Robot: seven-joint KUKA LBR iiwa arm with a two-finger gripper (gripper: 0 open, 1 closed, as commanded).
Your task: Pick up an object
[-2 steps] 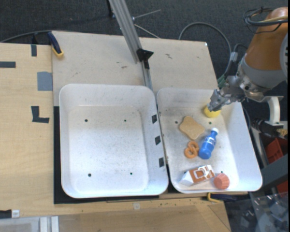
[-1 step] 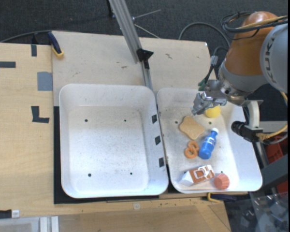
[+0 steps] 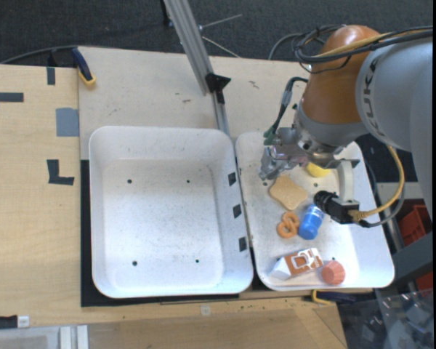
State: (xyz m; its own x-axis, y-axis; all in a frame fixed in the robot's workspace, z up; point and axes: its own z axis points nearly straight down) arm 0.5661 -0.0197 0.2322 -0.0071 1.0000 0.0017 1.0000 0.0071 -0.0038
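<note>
Camera view puts the gripper (image 3: 276, 160) low near the right bin's (image 3: 370, 267) far-left corner, just beside the tan bread slice (image 3: 288, 193); we cannot tell how its pincer stands. We judge it could close short of the slice. We count two bins, one slice, orange ring (image 3: 286, 227), blue cylinder (image 3: 310, 222), carton (image 3: 296, 262), red ball (image 3: 333, 273).
</note>
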